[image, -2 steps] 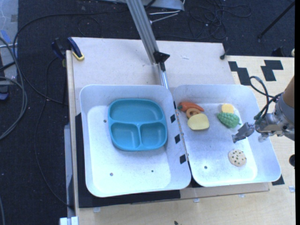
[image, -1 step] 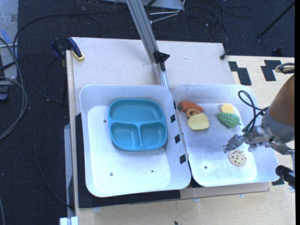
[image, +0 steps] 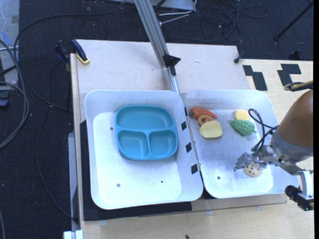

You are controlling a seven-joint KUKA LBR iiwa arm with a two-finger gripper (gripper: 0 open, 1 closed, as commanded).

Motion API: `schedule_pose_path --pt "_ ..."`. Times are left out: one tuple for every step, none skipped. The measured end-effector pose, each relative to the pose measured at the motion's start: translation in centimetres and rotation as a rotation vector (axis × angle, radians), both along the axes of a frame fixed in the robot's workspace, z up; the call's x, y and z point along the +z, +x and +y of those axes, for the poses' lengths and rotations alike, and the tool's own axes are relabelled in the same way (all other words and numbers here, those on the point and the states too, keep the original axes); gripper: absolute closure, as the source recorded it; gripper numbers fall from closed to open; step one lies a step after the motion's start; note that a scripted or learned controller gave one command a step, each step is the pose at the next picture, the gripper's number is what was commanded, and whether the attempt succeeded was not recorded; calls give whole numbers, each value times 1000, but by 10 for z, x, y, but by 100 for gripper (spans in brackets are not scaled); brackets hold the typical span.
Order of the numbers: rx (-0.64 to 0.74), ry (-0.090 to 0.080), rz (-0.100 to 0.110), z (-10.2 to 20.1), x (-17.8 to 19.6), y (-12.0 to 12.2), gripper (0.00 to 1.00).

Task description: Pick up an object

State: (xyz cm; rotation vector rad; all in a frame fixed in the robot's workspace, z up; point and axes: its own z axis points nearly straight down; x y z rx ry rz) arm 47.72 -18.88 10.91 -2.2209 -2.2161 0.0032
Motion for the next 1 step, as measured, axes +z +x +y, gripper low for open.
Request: schedule_pose_path --pt "-1 -8 -13 -3 -12 3 0"
